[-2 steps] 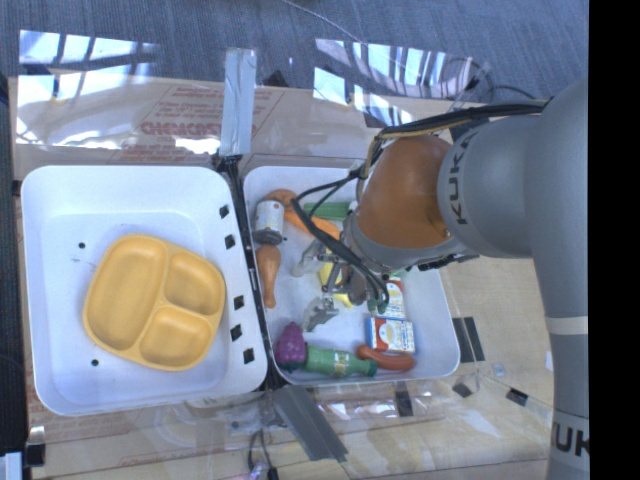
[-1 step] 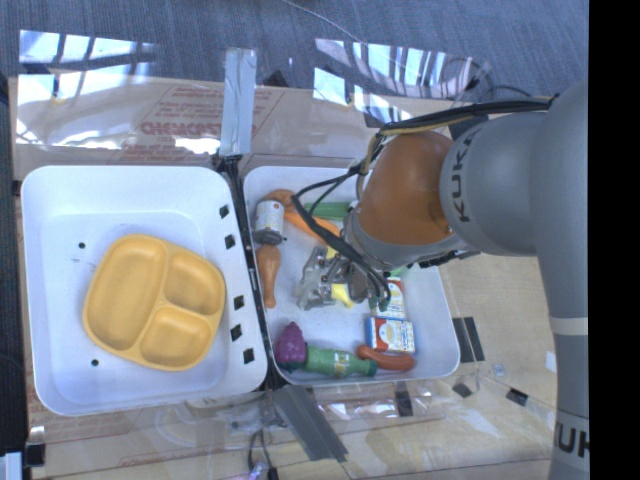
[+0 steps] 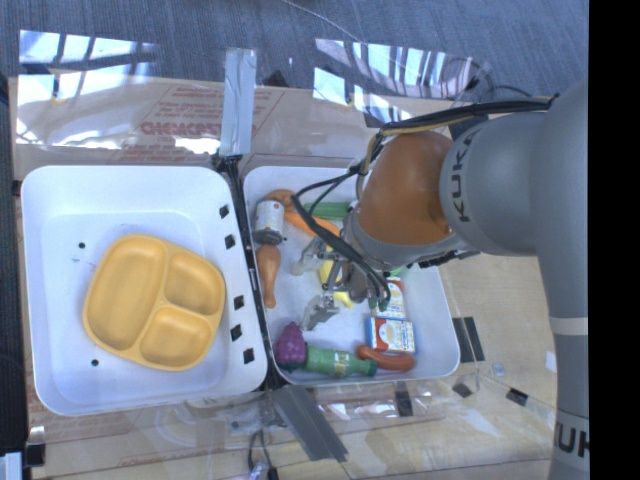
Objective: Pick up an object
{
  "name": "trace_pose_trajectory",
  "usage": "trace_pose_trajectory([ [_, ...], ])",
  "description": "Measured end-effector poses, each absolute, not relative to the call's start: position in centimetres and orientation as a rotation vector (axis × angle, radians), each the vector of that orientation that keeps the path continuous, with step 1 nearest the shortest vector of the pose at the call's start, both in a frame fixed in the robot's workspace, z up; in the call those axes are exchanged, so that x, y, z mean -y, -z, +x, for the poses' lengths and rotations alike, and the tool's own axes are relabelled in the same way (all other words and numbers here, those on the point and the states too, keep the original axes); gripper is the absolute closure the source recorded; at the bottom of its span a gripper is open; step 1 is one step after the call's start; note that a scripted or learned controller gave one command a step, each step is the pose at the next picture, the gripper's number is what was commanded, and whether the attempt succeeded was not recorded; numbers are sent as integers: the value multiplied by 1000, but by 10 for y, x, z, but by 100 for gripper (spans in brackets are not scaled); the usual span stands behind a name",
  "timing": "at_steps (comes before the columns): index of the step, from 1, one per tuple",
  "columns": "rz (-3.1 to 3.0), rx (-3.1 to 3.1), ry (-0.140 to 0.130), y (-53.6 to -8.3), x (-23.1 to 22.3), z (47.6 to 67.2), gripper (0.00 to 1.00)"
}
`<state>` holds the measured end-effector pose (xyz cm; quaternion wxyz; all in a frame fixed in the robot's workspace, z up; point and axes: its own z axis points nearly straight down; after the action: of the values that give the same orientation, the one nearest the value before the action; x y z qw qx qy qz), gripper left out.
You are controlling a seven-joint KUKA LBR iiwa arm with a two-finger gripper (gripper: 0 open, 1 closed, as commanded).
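The arm reaches into the right bin, its hand low over the bin floor among small toy items. Just beside the hand on its left lies a tan drumstick-shaped piece, with an orange carrot-like piece beyond it. Below the hand sit a purple item, a green bottle and a red sausage-like piece. A small printed box lies just right of the hand. Well to the left, the left bin holds a yellow divided tray.
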<state>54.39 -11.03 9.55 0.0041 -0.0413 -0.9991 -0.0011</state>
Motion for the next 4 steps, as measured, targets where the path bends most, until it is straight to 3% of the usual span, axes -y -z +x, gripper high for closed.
trace_pose_trajectory([
  [1,-118,3128,5,-102,109,545,100],
  [2,-117,3128,5,-102,108,545,0],
  [3,-106,3126,6,-109,107,546,100],
  [4,-105,3126,6,-109,107,546,0],
])
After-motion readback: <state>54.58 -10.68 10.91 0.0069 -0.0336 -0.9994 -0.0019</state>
